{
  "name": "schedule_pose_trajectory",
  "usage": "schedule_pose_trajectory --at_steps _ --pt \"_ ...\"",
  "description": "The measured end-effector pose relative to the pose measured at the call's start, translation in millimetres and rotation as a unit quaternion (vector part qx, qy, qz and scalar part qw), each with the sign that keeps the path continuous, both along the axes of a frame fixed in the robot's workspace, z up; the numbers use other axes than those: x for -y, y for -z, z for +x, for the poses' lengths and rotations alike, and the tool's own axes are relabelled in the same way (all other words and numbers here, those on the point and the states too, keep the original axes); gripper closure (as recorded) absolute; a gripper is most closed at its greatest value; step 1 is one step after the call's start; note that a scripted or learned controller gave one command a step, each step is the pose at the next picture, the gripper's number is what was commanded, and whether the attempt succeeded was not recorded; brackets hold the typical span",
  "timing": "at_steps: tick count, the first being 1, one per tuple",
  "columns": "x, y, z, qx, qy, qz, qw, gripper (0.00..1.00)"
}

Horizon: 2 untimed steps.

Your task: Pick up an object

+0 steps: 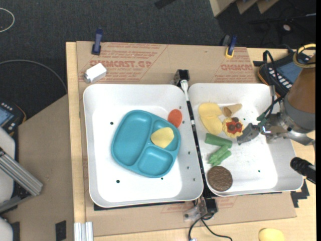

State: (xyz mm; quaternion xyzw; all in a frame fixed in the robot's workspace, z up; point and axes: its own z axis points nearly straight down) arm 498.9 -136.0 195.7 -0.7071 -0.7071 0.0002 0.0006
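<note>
Over the right bin [261, 92], the gripper [247, 133] (finger state: I cannot tell) sits beside a red-and-yellow toy [233, 127]; two green pieces [218, 148] lie just below, long axes slanting.

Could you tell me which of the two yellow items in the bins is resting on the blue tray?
The smaller yellow piece, in the blue tray in the left bin; the larger yellow item lies on the right bin's floor.

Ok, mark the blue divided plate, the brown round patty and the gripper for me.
blue divided plate [131, 140]: camera view, bare floor of its large compartment.
brown round patty [219, 178]: camera view, middle of its top face.
gripper [247, 133]: camera view, at its fingertips.
</note>
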Motion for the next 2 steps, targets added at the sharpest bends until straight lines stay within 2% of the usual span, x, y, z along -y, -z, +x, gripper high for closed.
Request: schedule_pose_trajectory --at_steps 1,2 --pt "38 -33 -20 0.003 0.002 -0.002 1.0 0.0" --pt "-18 10 -20 -0.002 -0.002 0.0015 1.0 0.0"
